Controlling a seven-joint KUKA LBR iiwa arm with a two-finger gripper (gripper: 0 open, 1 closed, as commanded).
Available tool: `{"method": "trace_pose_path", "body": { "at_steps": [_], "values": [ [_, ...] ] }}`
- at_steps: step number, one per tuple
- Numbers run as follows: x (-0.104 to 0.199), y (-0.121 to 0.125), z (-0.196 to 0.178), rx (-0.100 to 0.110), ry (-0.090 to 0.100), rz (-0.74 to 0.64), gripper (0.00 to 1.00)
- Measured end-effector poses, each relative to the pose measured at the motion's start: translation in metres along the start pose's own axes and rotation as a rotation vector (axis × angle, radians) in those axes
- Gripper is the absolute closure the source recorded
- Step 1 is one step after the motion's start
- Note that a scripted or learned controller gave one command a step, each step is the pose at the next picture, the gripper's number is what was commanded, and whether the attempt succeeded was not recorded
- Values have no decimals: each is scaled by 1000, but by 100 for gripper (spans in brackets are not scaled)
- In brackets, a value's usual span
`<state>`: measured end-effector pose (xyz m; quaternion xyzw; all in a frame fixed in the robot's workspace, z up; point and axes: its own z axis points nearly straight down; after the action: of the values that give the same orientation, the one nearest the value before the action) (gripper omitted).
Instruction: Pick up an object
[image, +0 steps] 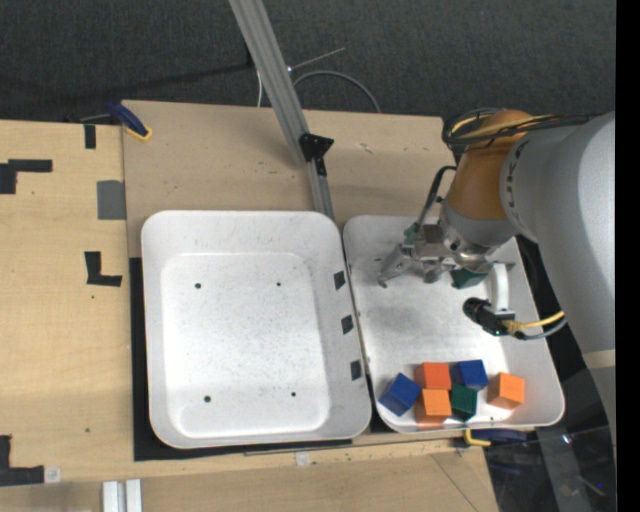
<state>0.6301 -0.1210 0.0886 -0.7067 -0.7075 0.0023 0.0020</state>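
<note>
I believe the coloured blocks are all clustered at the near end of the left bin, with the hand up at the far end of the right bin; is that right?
Not quite: the coloured blocks lie at the near end of the right bin, not the left bin. The camera view shows this. The hand is indeed over the far end of the right bin.

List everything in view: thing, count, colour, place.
Bins: 2, white, side by side on the bench; left bin, right bin.
Blocks: 6, clustered at the right bin's near edge. Blue: 2. Orange: 3. Green: 1.
Pole: 1, grey metal, slanting from the top edge down to the bins' far side.
Clip: 1, blue and yellow, bench's far left.
Tape marks: several, black, left of the bench.
Arm: 1, grey with orange band, reaching in from the right.
Claw: 1, over the right bin's far half, away from the blocks.
</note>
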Motion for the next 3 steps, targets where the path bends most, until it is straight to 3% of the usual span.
{"method": "trace_pose_path", "body": {
  "at_steps": [1,3],
  "values": [
    [1,1,-13,-4,0,-1,100],
    [8,2,-99,-9,0,0,100]
  ]
}}
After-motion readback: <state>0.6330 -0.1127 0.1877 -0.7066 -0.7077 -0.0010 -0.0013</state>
